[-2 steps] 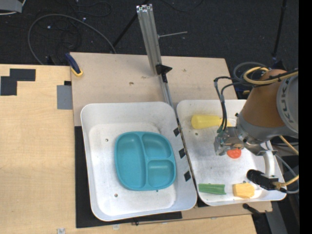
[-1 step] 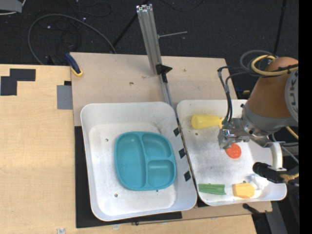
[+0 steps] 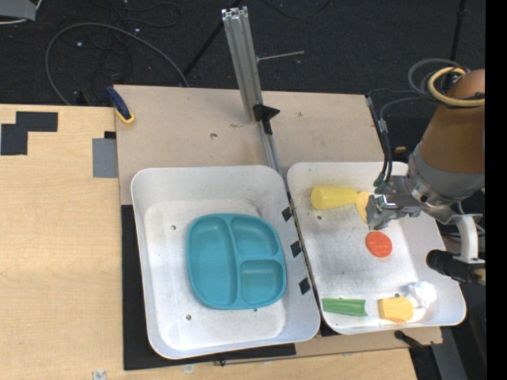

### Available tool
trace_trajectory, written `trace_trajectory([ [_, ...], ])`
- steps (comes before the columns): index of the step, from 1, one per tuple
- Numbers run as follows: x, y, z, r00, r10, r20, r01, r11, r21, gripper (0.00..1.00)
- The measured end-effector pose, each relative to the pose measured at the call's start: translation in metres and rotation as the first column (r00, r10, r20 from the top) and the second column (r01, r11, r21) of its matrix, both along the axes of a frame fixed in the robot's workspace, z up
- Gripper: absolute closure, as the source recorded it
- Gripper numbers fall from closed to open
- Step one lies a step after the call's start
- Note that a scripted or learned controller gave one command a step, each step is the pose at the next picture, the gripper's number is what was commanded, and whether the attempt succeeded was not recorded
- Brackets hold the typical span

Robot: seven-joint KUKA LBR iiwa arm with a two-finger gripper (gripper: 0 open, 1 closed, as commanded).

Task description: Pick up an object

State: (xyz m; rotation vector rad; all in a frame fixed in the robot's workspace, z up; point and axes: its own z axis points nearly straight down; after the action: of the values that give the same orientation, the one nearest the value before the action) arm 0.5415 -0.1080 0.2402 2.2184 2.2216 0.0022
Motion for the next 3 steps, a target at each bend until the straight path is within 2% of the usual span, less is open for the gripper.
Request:
trace_trajectory([
  [2,-0.003,0.108,0.012,1.0,0.004,-0.004,-0.004,1.0,0.002,1.0],
  [3,-0.007,0.161,-0.006,1.0,0.003,-0.008,-0.003,1.0,0.001,1.0],
])
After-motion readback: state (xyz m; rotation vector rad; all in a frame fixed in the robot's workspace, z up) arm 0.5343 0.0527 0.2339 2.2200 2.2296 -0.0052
